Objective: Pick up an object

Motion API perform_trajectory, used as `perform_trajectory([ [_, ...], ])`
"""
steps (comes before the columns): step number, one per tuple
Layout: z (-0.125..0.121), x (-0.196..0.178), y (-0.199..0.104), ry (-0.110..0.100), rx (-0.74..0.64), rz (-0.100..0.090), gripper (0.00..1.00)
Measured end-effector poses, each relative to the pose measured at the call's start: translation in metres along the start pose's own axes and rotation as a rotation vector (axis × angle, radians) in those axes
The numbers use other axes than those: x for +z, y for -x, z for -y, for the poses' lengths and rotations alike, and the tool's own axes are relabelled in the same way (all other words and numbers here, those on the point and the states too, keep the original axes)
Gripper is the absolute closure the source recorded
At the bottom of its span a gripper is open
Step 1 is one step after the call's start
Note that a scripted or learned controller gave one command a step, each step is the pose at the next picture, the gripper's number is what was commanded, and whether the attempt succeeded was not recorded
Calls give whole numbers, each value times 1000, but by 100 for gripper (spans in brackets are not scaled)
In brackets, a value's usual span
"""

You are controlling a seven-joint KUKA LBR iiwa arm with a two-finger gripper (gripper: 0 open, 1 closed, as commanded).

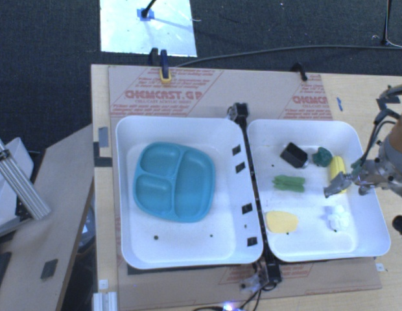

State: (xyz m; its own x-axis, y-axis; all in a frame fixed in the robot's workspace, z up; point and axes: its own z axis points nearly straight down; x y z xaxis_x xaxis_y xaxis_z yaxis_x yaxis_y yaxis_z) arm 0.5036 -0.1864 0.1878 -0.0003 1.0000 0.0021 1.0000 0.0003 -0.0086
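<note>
Gripper (336, 186) is seen low in the right bin (311, 127) just beside a yellow corn-like toy (336, 168), finger opening not discernible, w/ nothing seen held, so pickup is judged not yet done.

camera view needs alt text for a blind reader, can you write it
A grey robot gripper reaches in from the right over the right white bin, beside a yellow object, with black, green, pale yellow and white items nearby. The left bin holds a blue divided plate.
</note>
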Motion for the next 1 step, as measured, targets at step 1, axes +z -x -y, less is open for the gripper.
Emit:
perform_trajectory([
  [1, -3, -5, 0, 10, -3, 2, 0],
])
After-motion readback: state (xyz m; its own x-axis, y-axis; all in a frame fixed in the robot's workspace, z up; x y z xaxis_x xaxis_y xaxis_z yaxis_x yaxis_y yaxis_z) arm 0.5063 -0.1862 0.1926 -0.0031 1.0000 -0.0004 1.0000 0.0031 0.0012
